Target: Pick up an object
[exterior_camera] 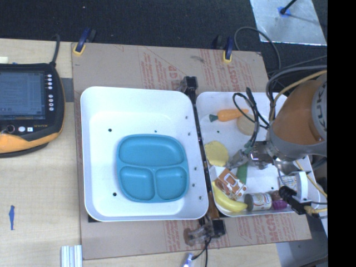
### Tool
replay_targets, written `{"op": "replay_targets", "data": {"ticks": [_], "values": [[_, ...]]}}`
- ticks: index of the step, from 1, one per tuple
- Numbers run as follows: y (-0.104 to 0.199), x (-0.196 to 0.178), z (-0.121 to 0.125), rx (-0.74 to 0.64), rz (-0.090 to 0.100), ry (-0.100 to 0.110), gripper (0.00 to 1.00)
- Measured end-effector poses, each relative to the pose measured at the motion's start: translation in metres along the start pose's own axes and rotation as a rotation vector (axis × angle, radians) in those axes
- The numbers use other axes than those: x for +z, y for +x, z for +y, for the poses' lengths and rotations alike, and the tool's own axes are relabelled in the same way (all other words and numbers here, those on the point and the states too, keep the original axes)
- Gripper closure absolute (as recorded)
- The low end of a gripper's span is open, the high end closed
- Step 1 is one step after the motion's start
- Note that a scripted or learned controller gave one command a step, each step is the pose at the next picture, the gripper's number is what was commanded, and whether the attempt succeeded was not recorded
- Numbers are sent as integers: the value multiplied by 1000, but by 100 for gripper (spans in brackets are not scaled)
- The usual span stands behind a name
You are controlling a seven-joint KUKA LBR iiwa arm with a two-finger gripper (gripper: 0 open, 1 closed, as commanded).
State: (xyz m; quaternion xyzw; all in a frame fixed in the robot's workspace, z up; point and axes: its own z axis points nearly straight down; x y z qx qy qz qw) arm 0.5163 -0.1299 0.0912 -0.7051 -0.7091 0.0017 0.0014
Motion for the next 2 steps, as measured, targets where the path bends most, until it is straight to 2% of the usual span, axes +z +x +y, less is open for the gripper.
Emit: {"op": "replay_targets", "data": {"ticks": [1,2], "values": [[-1,-10,1,-5,-2,0,100],[74,-101,34,1,2,-3,100]]}}
